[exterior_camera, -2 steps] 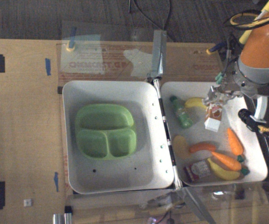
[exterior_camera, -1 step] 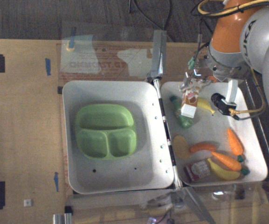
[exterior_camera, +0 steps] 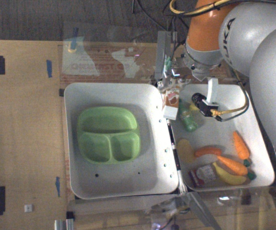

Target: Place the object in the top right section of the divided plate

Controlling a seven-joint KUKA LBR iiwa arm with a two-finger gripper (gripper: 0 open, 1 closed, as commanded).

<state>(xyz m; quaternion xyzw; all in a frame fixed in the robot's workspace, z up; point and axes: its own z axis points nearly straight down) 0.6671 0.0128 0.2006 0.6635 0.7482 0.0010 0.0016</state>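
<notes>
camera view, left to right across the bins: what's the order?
Green plate → small carton → green bottle → red sausage → upright carrot.

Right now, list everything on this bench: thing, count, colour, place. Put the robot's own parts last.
bins: 2, white, side by side; left bin, right bin
divided plate: 1, green, three sections, in the left bin
carrots: 2, orange with green ends; one near the right bin's right wall, one below it
banana: 1, yellow, right bin's lower edge
sausage-shaped piece: 1, orange-red, middle of the right bin
pale yellow piece: 1, right bin's left side
small packet: 1, red and white, right bin's lower left
green bottle: 1, right bin's upper left
carton: 1, white and brown, on the bins' shared edge
arm: 1, grey with orange band, over the right bin's top
gripper: 1, above the carton
</notes>
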